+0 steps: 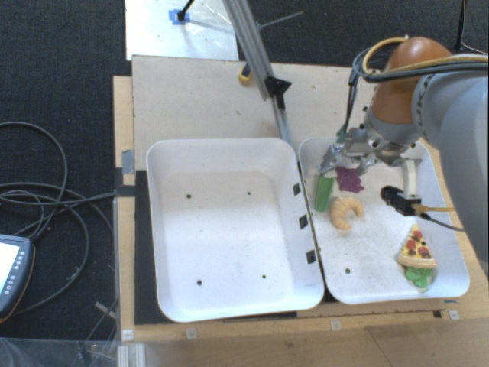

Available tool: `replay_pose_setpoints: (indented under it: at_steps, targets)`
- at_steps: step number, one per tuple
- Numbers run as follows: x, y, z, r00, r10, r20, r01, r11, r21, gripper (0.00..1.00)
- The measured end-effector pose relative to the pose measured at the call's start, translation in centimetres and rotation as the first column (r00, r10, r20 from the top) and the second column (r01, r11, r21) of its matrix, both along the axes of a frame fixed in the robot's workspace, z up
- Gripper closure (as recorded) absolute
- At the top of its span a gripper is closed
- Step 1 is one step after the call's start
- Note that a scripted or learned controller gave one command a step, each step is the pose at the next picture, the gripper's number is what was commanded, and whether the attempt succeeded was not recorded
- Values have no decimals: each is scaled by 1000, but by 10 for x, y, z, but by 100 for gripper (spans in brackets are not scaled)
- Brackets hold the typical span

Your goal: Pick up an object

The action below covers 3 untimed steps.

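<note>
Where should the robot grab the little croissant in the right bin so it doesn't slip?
Probably across the thick middle of the croissant, coming straight down from above. It lies flat on the bin floor, curved like a C with thin tips, so the middle gives the most to pinch. There is bare floor around it, though the green stick lies close on its left.

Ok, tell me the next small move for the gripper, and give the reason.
Probably a short descent straight down onto the purple piece. The gripper hangs over the back of the right bin, right above that piece, with the green stick and the croissant close beside it. Nothing shows between its fingers, so a grasp has yet to be made.
</note>
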<state>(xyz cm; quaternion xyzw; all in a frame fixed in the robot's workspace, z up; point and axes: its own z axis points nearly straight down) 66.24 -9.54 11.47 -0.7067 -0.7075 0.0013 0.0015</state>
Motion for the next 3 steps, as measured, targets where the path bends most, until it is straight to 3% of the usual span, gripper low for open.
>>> replay_pose_setpoints:
  at_steps: [1,3]
  targets:
    - [2,-1,15,1000,0,9,0,1000,-1,100]
    - [7,0,104,1000,4,11,-4,1000,-1,100]
